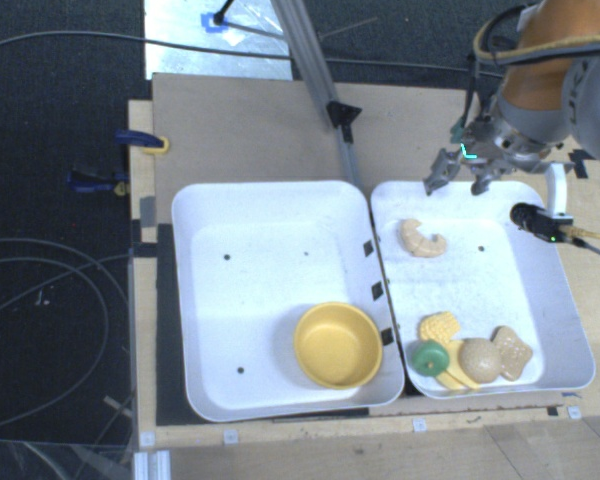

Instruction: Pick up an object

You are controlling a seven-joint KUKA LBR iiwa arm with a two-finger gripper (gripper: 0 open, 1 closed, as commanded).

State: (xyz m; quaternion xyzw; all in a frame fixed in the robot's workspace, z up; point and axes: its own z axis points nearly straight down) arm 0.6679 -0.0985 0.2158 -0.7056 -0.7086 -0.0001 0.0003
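Overhead, we saw the gripper (458, 181) poised above the far rim of the right bin (550, 298), its two dark fingers spread apart with nothing between them. The grey arm (560, 58), with its orange band, reached in from the right side of the view.

Within the right bin, a pale, curved, croissant-like piece (422, 239) lay by itself toward the far end, near the gripper but clearly apart from it. At the near end we counted a cluster of toy foods packed close together: a yellow corn cob (439, 325), a green round piece (430, 357) touching it, a tan rounded lump (478, 359), and a light brown biscuit-shaped piece (512, 350) pressed against the lump.

Next door, the left bin (230, 228) held a yellow bowl (338, 343), upright, sitting near its front right corner. Both bins rested side by side on a brown board (240, 128).
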